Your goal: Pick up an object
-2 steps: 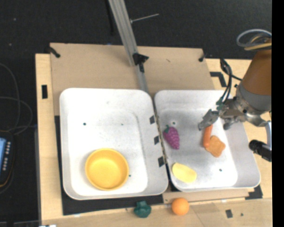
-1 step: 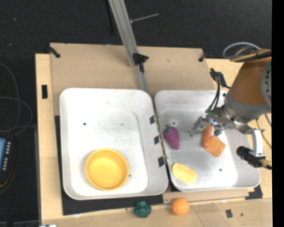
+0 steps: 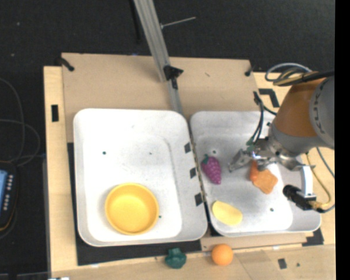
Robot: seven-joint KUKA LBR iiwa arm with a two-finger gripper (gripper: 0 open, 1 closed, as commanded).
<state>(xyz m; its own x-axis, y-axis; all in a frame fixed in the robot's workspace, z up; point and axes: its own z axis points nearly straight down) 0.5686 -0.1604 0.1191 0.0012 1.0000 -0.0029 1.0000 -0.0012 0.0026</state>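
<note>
In the right bin [image 3: 280, 217] lie three things: a purple bunch of grapes [image 3: 211, 169] near the left wall, a pale yellow piece [image 3: 227, 213] at the front left, and an orange chunk [image 3: 264, 180] right of the middle. My gripper [image 3: 249, 158] hangs over the middle of this bin, just above and to the left of the orange chunk and to the right of the grapes. The chunk's upper edge sits right under the gripper; whether it is touched is unclear.
A yellow bowl [image 3: 132, 207] sits in the front of the left bin [image 3: 105, 133]. On the bench before the bins lie an orange ball [image 3: 221, 254] and a small green thing [image 3: 175, 258]. A slanted metal post [image 3: 154, 34] rises behind the bins.
</note>
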